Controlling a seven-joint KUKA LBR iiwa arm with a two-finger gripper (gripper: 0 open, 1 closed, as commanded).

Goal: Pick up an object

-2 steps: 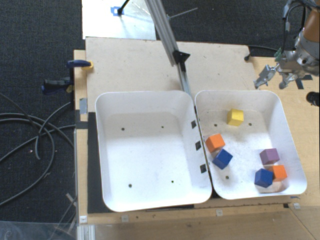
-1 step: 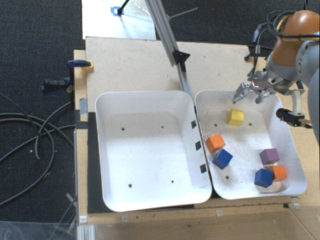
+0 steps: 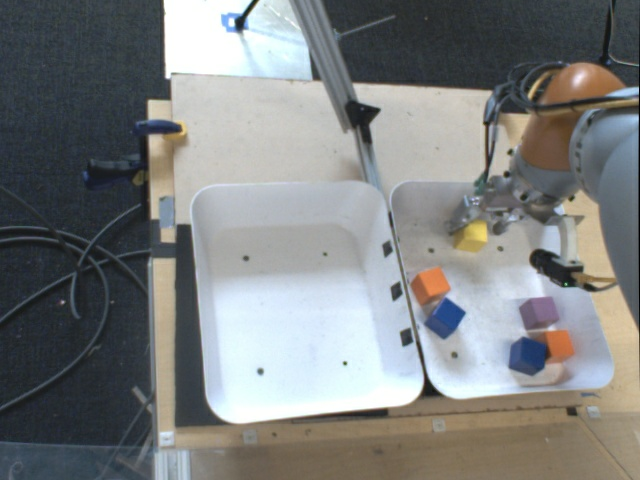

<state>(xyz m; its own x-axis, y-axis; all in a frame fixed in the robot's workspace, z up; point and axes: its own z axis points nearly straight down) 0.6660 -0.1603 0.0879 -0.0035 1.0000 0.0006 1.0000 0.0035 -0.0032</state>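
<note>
Starting nearest the camera: in the right bin (image 3: 600,368), a dark blue block (image 3: 527,355) sits touching a small orange block (image 3: 560,344), with a purple block (image 3: 539,312) just behind them. Toward the bin's left side, a blue cube (image 3: 445,317) lies just beside an orange cube (image 3: 431,285). Farther back, a yellow block (image 3: 471,235) sits directly beneath the end effector (image 3: 492,218) — fingers flank its top, apparently closed on it, though whether it is lifted clear of the bin floor is unclear. The left bin (image 3: 215,208) sits alongside on the counter (image 3: 260,128).
</note>
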